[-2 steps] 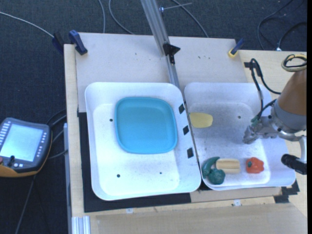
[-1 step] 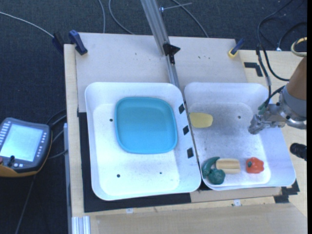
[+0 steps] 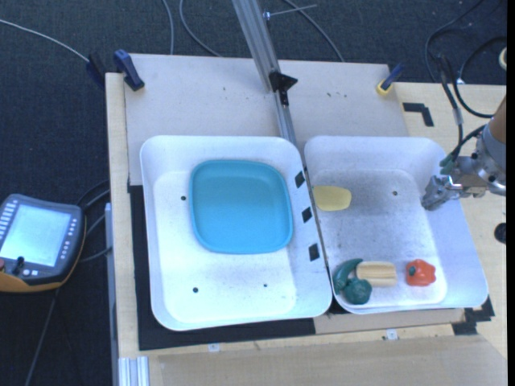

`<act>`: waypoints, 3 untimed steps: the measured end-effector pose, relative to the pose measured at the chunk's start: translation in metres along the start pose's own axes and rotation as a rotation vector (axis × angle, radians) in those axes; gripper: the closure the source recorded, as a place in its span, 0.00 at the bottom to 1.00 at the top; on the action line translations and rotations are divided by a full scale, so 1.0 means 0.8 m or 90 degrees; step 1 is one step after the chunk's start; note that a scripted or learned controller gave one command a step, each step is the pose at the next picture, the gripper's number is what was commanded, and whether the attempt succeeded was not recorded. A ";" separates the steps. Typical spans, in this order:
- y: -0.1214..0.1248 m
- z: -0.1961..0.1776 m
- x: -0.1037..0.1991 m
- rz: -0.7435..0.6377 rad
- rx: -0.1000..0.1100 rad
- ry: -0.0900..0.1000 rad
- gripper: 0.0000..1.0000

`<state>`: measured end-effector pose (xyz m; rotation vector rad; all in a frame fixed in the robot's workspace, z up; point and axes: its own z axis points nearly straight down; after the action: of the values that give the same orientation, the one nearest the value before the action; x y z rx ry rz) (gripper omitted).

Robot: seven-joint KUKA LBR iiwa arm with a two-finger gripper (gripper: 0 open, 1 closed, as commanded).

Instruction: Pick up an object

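Gripper [image 3: 434,193]: over right bin's [image 3: 402,153] right edge; grip state cannot be told.
Tomato [image 3: 419,273]: below gripper, near bin's front.
Yellow piece [image 3: 331,198]: well left of gripper.
Blue plate [image 3: 241,205]: left bin [image 3: 165,240].

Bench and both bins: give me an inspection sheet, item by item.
Surface: bench bears left bin and right bin.
Job's things: turquoise plate in left bin; yellow piece, green toy vegetable, tan block, red toy pepper in right bin.
Clutter: nothing seen.
Grippers: pincer over right bin's right edge, holding nothing visible.
Cables: black cables on floor.
Surroundings: teach pendant at left.
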<state>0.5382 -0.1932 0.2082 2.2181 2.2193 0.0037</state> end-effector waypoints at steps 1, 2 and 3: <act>0.006 -0.019 0.065 -0.003 0.001 0.001 1.00; 0.005 -0.011 0.137 -0.003 0.003 0.002 1.00; -0.004 -0.010 0.202 -0.002 0.003 0.002 1.00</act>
<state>0.5347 -0.0317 0.2161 2.2173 2.2268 0.0016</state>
